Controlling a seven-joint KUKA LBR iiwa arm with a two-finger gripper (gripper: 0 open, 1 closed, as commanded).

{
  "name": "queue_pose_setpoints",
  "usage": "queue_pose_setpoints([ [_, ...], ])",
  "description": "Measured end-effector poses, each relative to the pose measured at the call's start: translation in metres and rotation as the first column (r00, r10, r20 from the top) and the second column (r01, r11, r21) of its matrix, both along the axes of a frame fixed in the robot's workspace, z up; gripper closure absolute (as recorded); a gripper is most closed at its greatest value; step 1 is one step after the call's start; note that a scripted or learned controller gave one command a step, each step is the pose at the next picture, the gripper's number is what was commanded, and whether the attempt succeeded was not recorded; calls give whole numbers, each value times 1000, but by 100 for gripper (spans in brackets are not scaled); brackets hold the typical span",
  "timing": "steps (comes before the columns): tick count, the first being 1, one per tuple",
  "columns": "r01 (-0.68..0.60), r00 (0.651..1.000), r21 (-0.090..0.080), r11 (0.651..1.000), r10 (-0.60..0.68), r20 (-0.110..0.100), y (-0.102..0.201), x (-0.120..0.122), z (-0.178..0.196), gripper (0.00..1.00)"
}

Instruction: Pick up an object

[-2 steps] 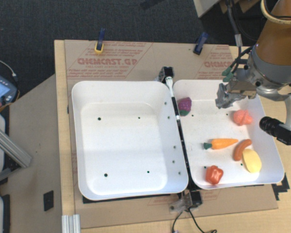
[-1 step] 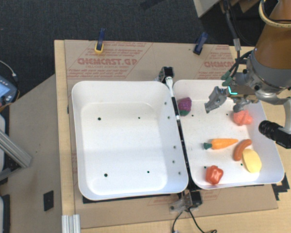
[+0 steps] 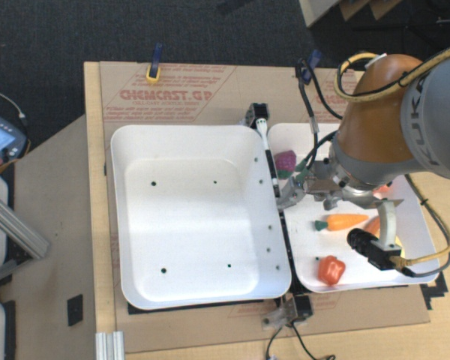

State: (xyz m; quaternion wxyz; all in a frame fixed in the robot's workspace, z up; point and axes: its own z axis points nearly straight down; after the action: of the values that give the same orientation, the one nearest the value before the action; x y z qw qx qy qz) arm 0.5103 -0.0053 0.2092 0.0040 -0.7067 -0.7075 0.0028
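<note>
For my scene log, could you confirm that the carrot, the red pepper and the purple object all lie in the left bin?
Not quite: they lie in the right bin, not the left bin. The camera view shows the carrot, the red pepper and the purple object all there, beneath the arm.

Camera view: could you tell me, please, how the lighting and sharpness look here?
Camera view: even, soft light, with no hard shadows; the left bin is nearly washed out to plain white; the carrot and red pepper are fairly sharp; the gripper is slightly blurred.
</note>
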Motion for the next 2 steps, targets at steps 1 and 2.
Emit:
queue_pose_setpoints([
  [1,0,1000,-5,1000,0,21,-26,71,61,0],
  [2,1,1000,0,1000,-1,0,-15,46,-13,0],
])
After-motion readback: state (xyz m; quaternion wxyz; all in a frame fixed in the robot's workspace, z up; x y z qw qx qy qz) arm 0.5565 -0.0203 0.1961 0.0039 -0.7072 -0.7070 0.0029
